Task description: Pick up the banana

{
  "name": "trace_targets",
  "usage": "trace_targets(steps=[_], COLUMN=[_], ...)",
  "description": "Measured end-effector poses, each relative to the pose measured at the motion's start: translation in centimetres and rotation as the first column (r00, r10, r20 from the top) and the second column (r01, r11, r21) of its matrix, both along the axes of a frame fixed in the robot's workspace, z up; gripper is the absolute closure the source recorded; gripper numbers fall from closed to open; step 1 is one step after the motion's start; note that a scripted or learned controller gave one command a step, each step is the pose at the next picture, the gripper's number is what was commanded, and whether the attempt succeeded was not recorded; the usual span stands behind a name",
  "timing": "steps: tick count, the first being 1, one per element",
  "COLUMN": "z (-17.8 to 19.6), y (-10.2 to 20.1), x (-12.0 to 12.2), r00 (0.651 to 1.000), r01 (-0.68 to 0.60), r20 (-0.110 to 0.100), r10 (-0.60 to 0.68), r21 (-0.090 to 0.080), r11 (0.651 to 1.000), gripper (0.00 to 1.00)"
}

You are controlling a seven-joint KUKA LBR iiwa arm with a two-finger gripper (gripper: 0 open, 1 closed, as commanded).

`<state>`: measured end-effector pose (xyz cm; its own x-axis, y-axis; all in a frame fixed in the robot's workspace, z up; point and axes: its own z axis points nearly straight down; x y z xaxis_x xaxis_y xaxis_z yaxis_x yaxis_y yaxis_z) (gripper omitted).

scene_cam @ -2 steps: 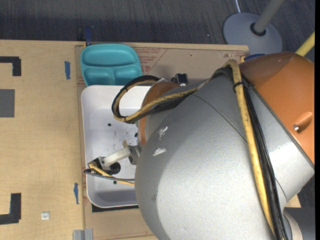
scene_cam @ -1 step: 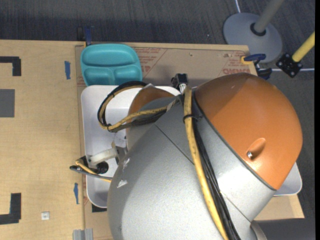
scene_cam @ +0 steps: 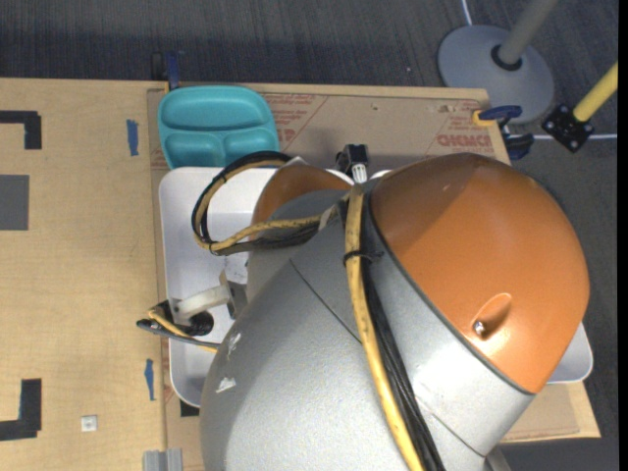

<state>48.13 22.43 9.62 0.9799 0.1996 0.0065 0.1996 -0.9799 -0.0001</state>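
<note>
Hung low over the left bin (scene_cam: 175, 226), presumably to reach the banana there. Was impossible to tell, under the grey arm (scene_cam: 324, 361), whether the grip was released or clenched.

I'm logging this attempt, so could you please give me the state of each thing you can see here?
arm: reaching in over the bins, covering most of them
left bin: partly visible, upright on the bench
teal tray: lying flat, beyond the left bin
cables: looped loosely over the left bin
</note>
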Motion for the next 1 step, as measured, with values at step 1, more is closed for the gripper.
trace_targets(steps=[1], z=[8.97], y=[-4.75], x=[-0.24], r00=[0.981], r01=[-0.193], r20=[-0.009], r10=[0.193], r21=[0.0], r11=[0.981], gripper=[1.0])
